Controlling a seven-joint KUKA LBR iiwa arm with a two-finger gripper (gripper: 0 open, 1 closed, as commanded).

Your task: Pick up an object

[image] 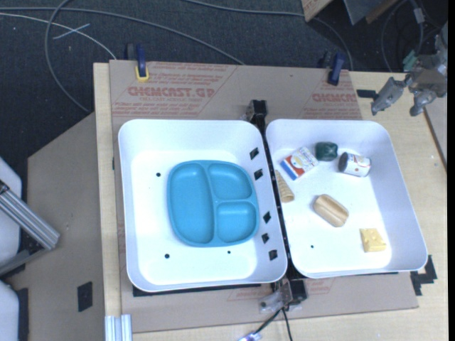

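Bread roll (330,210) lay mid right bin (398,212), tan, oblong, tilted, apart from neighbours; cheese wedge (372,239) nearer front, can (354,164), dark green lump (326,150), carton (299,164) toward back. Gripper (410,95) hung beyond bin's far right corner; you could not tell jaws' state. You had best descend straight over roll, jaws across narrow width. Blue tray (212,202) sat in left bin (142,190) on counter (178,91).

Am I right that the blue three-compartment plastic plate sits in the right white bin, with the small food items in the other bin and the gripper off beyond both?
Not quite. The camera view shows the blue three-compartment plastic plate in the left white bin, not the right one. The small food items, such as the tan bread roll and the yellow cheese wedge, lie in the right white bin. The gripper is indeed beyond both bins.
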